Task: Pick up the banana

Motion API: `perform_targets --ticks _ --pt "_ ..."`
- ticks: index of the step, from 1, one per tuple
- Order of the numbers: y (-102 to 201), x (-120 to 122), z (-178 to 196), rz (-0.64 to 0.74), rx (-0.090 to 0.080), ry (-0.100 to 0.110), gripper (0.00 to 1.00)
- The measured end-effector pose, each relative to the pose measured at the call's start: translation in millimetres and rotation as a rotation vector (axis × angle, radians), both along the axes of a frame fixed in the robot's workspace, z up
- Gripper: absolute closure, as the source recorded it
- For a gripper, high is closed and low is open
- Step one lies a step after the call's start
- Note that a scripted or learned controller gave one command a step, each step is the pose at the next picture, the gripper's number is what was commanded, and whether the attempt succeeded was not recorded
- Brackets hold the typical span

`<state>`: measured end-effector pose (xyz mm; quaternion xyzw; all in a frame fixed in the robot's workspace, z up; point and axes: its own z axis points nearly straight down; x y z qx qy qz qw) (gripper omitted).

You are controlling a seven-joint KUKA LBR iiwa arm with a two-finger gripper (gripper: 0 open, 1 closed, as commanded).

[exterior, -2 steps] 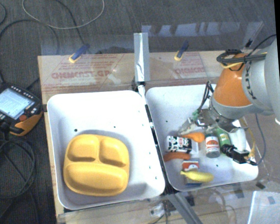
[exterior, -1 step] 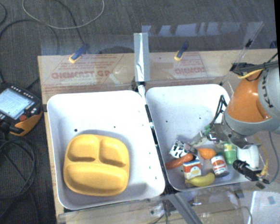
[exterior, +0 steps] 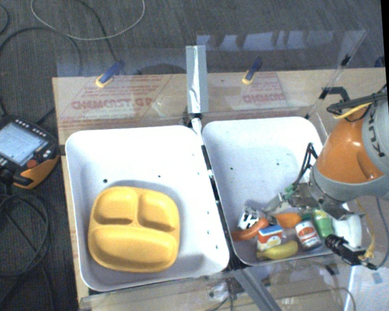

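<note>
looking at the right bin [exterior: 261,146], you will find the banana [exterior: 278,251] lying flat on the floor at about 6 o'clock, hard against the near wall. it sits at the bottom of a small crowd of toy groceries: a small carton [exterior: 270,235] touches it from above, a brown-labelled jar [exterior: 308,235] stands just beside its 3 o'clock end, a green bottle [exterior: 322,223] is a little further that way, and an orange piece [exterior: 288,219] and a black-and-white item [exterior: 249,217] lie toward 11 o'clock. the left bin [exterior: 81,167] carries a yellow divided tray [exterior: 134,227], well apart from all this.

the banana's long axis runs roughly 9 to 3 o'clock, the 3 o'clock end tipped slightly upward in the view. which end is the stem you cannot tell.

judging by its look it is a light, stiff plastic toy with a smooth, rounded skin, so it may roll or slip out of a loose pinch. you would do best to take it across the short width at mid-length, closing from 12 and 6 o'clock. the wall on one side and the carton on the other leave little room.

the tool [exterior: 298,195] hangs over the clutter at about 1 o'clock from the banana, under the orange-banded wrist. whether it is apart or together you cannot tell, and nothing shows clamped in it.
</note>
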<state>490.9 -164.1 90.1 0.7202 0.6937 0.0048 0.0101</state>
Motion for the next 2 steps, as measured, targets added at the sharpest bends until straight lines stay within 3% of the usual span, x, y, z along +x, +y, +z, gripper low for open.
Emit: perform_targets --ticks 1,2 --pt "1 2 8 -0.001 0.005 0.0 1.0" --pt "10 -6 96 -0.295 0.009 0.023 1.0"
